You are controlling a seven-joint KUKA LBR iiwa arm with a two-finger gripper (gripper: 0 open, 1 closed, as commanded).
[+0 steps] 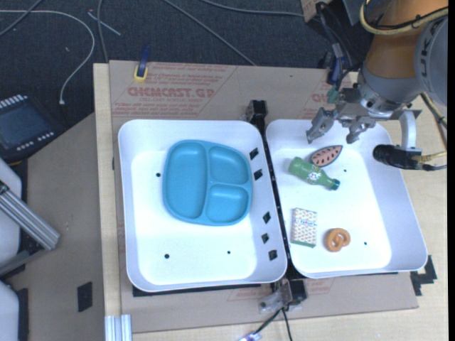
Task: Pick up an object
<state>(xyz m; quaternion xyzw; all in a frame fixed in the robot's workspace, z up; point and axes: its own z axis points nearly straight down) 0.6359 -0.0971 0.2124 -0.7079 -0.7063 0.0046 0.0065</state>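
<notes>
Camera view had the hand (337,128) hanging over the far end of the right bin (409,222), fingers spread fairly wide and nothing between them, so no grab yet as far as I could tell. Closest thing to it was the watermelon slice (326,155), sitting just below and a touch toward the camera from the fingertips, its long axis running on a slant from lower left to upper right. That's the relation I'd say the next move hung on: a short drop and the fingers would need to straddle the slice across its narrow side. Right beside it lay the green bottle (313,172), tipped over, neck pointing toward the near right. Further toward the camera were the small patterned box (305,226) and the pretzel (338,239). Over in the left bin (138,219) sat a blue divided plate (207,182), well apart from the hand.
</notes>
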